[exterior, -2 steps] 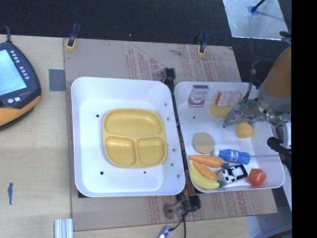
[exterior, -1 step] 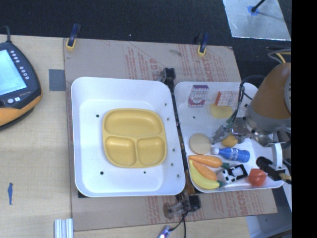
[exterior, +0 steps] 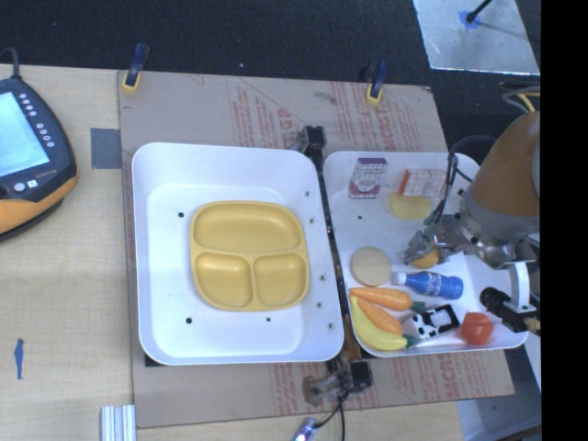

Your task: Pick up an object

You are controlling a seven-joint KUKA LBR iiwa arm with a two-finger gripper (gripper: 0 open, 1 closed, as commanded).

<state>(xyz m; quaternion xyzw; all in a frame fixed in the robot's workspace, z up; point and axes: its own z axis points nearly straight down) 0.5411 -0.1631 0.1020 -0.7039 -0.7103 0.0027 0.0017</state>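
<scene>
Worktop w/ two white bins: gripper (exterior: 424, 246) low in right bin (exterior: 342, 168), blue bottle (exterior: 430, 285) just below it, long axis left-right; jaw state can't tell.

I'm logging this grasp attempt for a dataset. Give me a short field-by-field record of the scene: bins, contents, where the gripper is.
left bin: holds a yellow divided tray
right bin: toy items
items in right bin: carrot, banana, blue bottle, round tan disc, red piece, two small packets at the far end
gripper: low over the right bin, just above the blue bottle's far side
grasp: nothing visibly between the fingers
off the bench mat: handheld pendant at left
</scene>
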